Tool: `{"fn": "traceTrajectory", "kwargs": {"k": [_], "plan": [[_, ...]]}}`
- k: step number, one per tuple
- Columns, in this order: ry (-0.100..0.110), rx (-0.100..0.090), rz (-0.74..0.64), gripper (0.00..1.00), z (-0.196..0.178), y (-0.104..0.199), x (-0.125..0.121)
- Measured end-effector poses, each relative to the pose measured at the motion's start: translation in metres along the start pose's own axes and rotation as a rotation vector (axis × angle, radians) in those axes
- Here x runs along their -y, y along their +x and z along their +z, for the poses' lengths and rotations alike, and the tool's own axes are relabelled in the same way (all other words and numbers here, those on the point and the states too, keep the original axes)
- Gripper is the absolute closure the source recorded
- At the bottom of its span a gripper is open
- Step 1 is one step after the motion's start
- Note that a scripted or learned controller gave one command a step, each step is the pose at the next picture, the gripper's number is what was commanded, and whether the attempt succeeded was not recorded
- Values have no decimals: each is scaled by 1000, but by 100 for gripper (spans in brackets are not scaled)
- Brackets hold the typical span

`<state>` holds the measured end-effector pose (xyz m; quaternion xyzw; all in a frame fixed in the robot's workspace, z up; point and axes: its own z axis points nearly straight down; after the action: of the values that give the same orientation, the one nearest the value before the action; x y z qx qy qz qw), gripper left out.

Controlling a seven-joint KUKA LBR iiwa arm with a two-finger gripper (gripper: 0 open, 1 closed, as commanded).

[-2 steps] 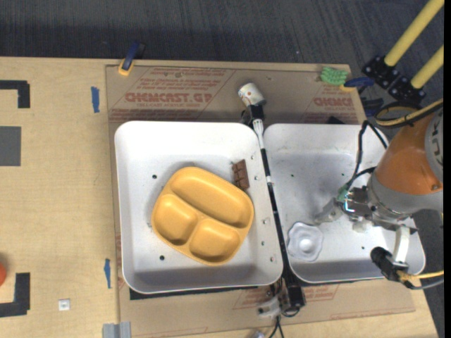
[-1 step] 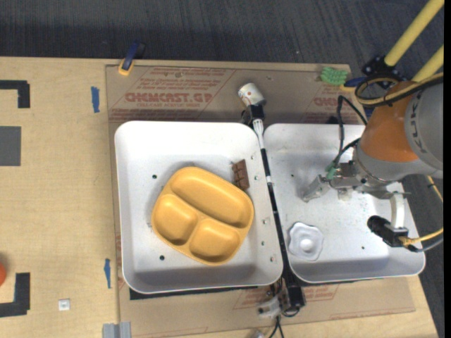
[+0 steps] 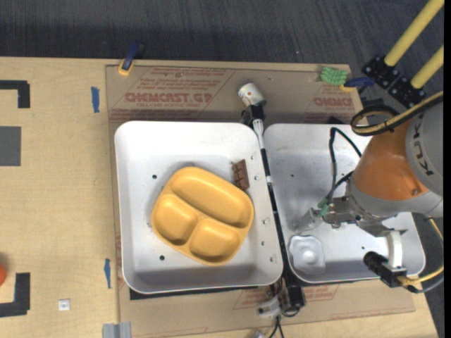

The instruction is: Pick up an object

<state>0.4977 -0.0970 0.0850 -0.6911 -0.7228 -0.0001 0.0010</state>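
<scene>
Wooden tabletop (image 3: pixel 56 210) carried two white bins side by side. Left bin (image 3: pixel 134 189) held a yellow sectioned tray (image 3: pixel 203 214), tilted, with a small brown piece (image 3: pixel 240 174) just beside its upper right edge. My arm (image 3: pixel 391 178) reached over the right bin (image 3: pixel 296 153). A small clear square container (image 3: pixel 307 252) sat near that bin's front left corner. Couldn't tell whether my jaws were open, closed or gripping anything.

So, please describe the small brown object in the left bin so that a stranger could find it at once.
Find the left white bin; a big yellow divided tray lies in its middle. Just off the tray's upper right edge, near the wall between the bins, lies the small brown piece, dark, narrow and far smaller than the tray.
</scene>
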Motion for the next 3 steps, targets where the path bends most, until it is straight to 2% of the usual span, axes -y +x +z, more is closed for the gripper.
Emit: {"fn": "traceTrajectory", "kwargs": {"k": [1, 2, 3], "plan": [[-2, 2, 181, 0, -77, -34, -44], [-2, 1, 10, 0, 0, -21, 19], [-2, 2, 564, 0, -141, -65, 9]]}}
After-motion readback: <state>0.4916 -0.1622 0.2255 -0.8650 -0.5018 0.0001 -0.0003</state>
